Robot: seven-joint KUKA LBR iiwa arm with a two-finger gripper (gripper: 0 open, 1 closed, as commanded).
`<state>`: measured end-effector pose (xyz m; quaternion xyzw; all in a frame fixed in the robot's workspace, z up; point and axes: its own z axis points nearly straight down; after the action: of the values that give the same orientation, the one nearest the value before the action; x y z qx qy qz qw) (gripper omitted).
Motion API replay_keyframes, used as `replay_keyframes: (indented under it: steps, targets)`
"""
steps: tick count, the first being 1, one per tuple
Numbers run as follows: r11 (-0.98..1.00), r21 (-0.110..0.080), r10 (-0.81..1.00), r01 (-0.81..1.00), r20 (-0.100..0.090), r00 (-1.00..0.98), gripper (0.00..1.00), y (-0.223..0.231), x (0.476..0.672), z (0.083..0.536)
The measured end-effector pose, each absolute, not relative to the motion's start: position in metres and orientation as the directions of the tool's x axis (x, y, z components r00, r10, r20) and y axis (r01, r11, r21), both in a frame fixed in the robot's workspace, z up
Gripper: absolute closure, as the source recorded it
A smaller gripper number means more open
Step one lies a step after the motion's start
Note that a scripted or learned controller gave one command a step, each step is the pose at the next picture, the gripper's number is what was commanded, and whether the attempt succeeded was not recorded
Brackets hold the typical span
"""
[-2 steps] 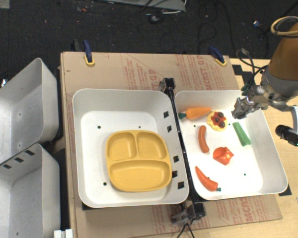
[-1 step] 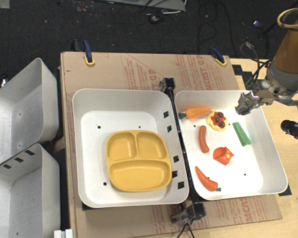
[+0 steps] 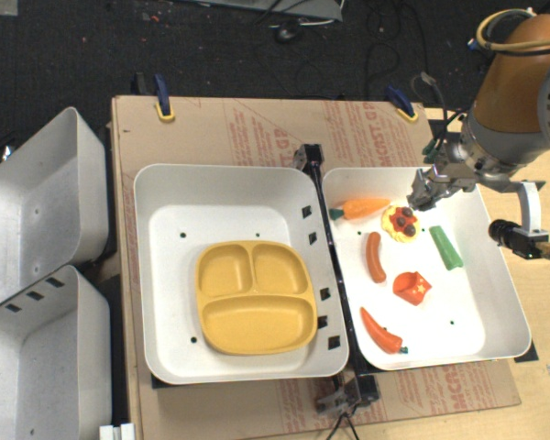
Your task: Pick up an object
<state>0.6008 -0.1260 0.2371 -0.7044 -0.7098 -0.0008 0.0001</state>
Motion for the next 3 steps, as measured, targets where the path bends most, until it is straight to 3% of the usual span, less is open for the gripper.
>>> replay_keyframes:
  steps: [2,3]
  targets:
    - [0.007,-0.003,1.000,1.000,0.001,-0.007,1.00,-0.018,0.574,0.226]
    - [0.008,0.000,1.000,1.000,0.002,-0.008,1.00,0.031,0.577,0.229]
